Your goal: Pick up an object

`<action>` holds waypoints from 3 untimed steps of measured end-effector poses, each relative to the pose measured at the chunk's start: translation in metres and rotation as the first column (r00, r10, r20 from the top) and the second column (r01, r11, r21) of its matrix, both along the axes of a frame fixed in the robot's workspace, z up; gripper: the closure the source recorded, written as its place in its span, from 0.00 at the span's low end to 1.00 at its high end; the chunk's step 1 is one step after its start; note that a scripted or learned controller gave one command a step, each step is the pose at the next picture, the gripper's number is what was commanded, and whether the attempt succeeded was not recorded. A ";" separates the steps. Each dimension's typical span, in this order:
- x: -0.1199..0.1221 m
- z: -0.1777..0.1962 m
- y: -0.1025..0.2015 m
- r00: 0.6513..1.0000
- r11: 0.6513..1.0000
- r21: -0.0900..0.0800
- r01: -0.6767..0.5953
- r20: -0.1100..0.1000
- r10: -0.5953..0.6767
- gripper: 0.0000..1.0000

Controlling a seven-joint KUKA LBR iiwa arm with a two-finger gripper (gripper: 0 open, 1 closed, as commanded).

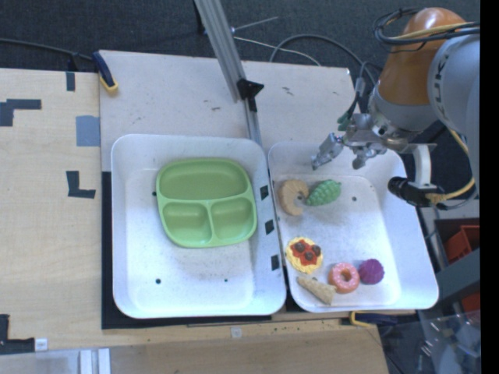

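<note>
My gripper [343,157] hangs over the back of the right bin [405,232], its two fingers spread apart with nothing between them. Just below and left of it lie a green bumpy toy [323,192] and a tan bagel-like ring [291,196], touching each other. Nearer the front of the same bin sit a small pizza toy [304,254], a pink donut [343,276], a purple ball-like piece [372,271] and a tan wedge [316,289].
The left bin [132,232] holds a green divided plate [207,202]. A slanted metal rod [226,45] runs down to the ridge between the bins. Cables trail behind the arm at the upper right.
</note>
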State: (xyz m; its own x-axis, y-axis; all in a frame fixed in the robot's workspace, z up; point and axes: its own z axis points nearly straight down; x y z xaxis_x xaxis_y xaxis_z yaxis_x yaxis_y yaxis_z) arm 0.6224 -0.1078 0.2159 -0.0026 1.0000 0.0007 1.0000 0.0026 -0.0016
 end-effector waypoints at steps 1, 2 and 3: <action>0.000 0.000 0.000 1.000 1.000 0.000 0.000 0.000 0.000 0.00; -0.002 -0.063 -0.005 1.000 1.000 -0.001 0.001 -0.006 -0.001 0.00; 0.001 -0.123 -0.006 1.000 1.000 -0.007 0.004 0.003 -0.004 0.00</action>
State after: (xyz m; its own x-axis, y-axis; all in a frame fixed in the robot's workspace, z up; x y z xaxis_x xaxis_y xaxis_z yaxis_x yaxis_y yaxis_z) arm 0.6232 -0.1134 0.0934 0.0010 1.0000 -0.0064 1.0000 -0.0010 0.0015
